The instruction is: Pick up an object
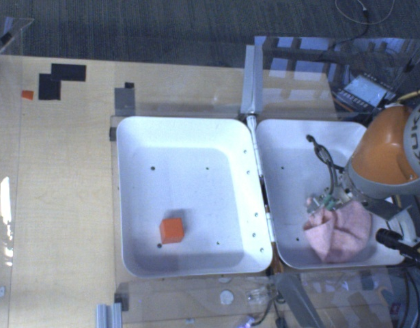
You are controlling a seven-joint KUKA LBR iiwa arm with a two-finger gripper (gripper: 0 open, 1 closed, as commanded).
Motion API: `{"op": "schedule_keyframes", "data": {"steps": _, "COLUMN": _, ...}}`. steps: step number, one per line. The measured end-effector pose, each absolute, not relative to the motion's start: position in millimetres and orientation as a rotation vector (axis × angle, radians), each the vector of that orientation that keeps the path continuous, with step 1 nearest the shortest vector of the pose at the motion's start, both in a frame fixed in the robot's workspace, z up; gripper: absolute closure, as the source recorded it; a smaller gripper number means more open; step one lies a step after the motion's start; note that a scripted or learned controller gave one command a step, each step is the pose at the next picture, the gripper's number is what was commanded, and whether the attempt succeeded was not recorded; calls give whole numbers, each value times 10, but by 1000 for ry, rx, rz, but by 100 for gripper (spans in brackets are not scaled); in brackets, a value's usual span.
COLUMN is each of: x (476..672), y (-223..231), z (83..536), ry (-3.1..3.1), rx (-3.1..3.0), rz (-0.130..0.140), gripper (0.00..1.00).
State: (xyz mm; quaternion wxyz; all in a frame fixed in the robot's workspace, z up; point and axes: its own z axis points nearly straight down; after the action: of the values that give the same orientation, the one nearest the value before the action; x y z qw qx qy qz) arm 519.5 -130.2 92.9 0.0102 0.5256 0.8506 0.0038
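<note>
We see two white bins side by side on the table. In the left bin an orange block lies alone toward the near side, a little left of the middle, well apart from the arm. The grey arm with its orange band reaches in from the right over the right bin. Its gripper sits low at the upper left edge of a crumpled pink cloth, which lies in that bin's near right part. The jaws seem to touch the cloth, but we cannot tell how far they are open or whether they grip it.
</note>
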Motion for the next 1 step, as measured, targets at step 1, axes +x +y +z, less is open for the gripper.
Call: {"op": "schedule_keyframes", "data": {"steps": 1, "x": 5229, "y": -1293, "z": 1052, "ry": 2650, "rx": 1633, "rz": 19, "gripper": 100}}
